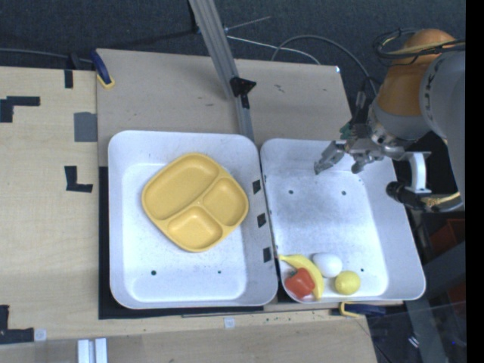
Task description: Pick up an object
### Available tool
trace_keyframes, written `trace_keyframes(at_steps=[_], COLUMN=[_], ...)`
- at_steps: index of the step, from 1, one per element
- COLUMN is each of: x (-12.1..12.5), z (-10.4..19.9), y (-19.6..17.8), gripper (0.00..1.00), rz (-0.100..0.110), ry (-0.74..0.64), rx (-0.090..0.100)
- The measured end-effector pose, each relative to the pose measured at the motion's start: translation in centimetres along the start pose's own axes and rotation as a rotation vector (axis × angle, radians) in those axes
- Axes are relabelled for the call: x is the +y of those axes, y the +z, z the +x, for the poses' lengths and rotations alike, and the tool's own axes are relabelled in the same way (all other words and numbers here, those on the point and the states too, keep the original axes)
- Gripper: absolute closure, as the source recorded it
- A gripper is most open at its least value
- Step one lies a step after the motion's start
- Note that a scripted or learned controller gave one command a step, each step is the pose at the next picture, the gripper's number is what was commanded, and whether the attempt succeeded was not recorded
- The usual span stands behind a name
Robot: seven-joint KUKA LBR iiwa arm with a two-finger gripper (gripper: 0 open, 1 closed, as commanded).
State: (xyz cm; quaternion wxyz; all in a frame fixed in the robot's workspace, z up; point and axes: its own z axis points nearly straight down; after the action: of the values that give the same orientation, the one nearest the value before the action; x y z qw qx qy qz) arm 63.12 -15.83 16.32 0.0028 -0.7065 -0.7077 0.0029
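In the right bin (340,210), near its front edge, lie a yellow banana (308,269), a red piece (300,282), a white egg-shaped object (327,264) and a small yellow round fruit (347,282). My gripper (337,163) hangs over the far part of the right bin, well away from these objects. Its two fingers are spread apart with nothing between them.
The left bin (125,225) holds a yellow divided plate (194,201). A grey metal pole (219,48) slants down to the seam between the bins. Cables run behind the right bin. The arm's grey and orange body (416,89) stands at the right.
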Motion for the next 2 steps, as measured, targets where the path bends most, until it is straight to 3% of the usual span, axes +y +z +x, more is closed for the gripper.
trace_keyframes(at_steps=[2], x=[0.0], z=[0.6], y=[7.7], gripper=[0.0], rz=[-0.005], ry=[-0.001], rx=[-0.001])
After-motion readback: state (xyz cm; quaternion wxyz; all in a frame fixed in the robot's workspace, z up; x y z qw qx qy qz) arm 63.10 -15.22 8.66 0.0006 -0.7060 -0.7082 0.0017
